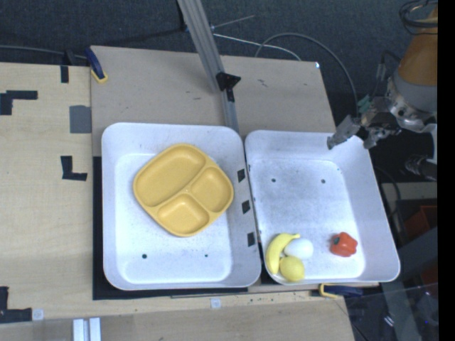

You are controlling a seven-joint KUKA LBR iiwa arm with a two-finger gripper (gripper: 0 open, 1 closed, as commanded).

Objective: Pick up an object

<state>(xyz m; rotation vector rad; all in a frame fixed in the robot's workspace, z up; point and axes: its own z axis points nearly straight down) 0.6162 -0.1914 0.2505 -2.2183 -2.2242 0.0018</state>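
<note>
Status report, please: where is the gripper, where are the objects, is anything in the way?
Gripper over right bin's far right corner, holding nothing. Banana, egg, lemon, red pepper at near edge. Path clear.

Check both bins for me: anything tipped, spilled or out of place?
Nothing stands out. The yellow divided plate lies flat in the left bin; banana, white egg, lemon and red pepper sit along the right bin's near edge.
</note>
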